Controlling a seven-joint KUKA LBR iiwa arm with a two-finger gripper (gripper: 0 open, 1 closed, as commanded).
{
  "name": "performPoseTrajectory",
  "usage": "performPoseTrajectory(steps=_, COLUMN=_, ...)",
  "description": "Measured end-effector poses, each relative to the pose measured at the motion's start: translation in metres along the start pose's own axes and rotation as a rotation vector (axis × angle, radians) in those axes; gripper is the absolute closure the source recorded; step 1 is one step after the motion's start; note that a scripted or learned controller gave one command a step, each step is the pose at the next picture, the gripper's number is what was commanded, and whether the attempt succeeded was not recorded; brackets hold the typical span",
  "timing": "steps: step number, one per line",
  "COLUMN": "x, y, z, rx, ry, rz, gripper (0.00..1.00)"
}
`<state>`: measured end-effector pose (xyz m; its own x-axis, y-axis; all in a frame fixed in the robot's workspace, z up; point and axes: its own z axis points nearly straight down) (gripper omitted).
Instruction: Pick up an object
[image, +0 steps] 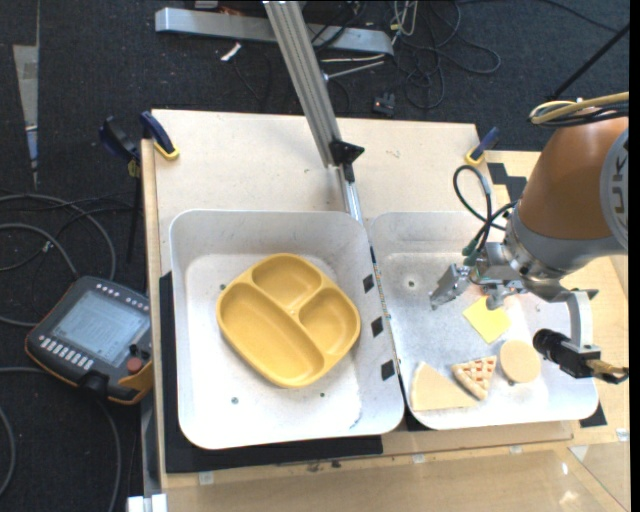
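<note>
In the right bin (420, 240) lie several toy food pieces. A flat yellow cheese square (487, 321) rests mid-bin. Toward the front edge sit a round beige disc (519, 362), a pizza slice (477, 376) and a pale beige wedge (438, 390). My gripper (447, 288) hangs low over the bin floor, just left of the cheese square and partly above its top edge. Nothing is seen held in it. The grey arm with its orange band comes in from the right.
The left bin (200, 400) holds a yellow divided plate (289, 318). A slanted metal pole (318, 100) rises between the bins at the back. A teach pendant (92, 338) lies on the floor to the left. Cables trail near the arm's wrist (470, 200).
</note>
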<state>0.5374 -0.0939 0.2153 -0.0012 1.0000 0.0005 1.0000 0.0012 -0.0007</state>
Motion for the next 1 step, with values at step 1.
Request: performPoseTrajectory(steps=1, x=-0.0001, y=0.0000, z=-0.0001, rx=-0.001, ry=0.000, rz=0.001, gripper=0.00)
